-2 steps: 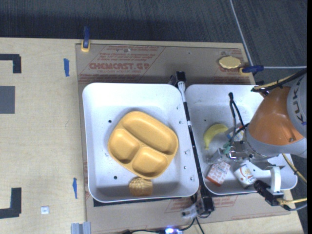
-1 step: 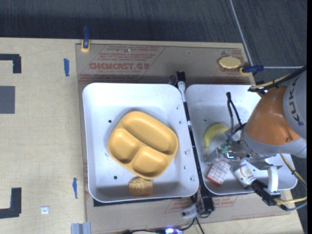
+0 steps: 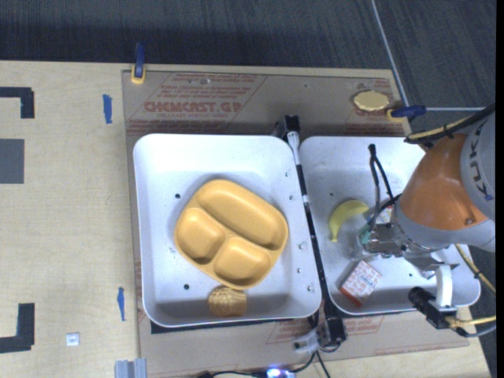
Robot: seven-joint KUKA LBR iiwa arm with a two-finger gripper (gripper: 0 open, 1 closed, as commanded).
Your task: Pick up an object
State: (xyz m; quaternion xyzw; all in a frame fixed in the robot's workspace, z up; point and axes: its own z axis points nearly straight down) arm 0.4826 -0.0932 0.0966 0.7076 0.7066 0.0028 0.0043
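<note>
In the right bin lie a yellow banana and a small red-and-white box. My gripper hangs low over that bin, just right of the banana and just above the box. The wrist and its orange band hide its tip. Something small and greenish shows at the gripper's left edge, too hidden to identify. The left bin holds a large yellow three-section plate and a brown round lump by its near wall.
A black bar runs between the two bins. Black cables trail over the right bin's far half. A tan disc and a blue clamp sit on the cardboard behind the bins.
</note>
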